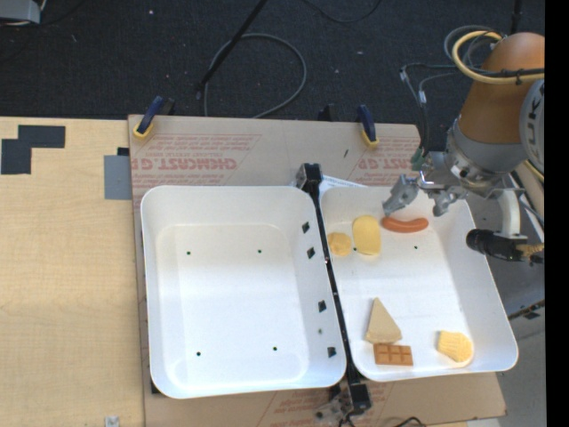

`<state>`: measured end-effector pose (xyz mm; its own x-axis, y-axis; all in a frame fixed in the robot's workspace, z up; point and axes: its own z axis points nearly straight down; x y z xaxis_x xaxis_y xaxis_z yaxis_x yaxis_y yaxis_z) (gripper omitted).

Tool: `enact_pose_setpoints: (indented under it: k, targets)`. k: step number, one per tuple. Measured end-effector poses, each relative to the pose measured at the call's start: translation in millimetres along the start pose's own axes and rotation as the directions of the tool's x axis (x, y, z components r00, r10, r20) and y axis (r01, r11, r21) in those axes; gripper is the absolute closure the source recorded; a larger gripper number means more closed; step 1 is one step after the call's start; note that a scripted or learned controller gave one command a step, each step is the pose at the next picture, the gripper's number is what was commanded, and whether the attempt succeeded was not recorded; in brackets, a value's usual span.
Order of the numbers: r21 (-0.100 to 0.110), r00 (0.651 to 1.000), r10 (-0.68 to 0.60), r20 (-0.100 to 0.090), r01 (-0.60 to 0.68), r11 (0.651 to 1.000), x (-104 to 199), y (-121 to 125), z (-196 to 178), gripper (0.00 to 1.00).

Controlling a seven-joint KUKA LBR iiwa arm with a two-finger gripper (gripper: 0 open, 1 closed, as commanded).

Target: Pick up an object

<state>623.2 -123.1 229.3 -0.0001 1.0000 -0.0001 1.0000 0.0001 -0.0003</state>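
Note:
My gripper (416, 206) hangs over the far end of the right bin (484, 283), open, with its two fingers spread apart and nothing between them. Just in front of the fingertips lies a small orange-red sausage (404, 225) on the bin floor. To its left sit a pale yellow lump (366, 236) and a smaller yellow round piece (340, 244). Nearer the front are a tan wedge (383, 321), a brown waffle square (393, 355) and a yellow ridged piece (455, 346).
The left bin (178, 238) stands beside the right one, with a black divider strip (322, 274) running between them. Clamps (366, 124) hold the cardboard at the back edge. A black handle-like part (498, 243) sticks out by the right bin's right rim.

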Motion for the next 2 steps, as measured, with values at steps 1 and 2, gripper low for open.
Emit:
enact_pose_setpoints:
  k: [1, 2]
  targets:
    - [0.004, 1.000, -0.001, -0.001, 0.001, 1.000, 5.8, 5.7, 47.2, 0.00]
    - [0.004, 1.000, -0.002, -0.001, 0.002, 1.000, 10.9, 9.4, 92.0, 0.00]
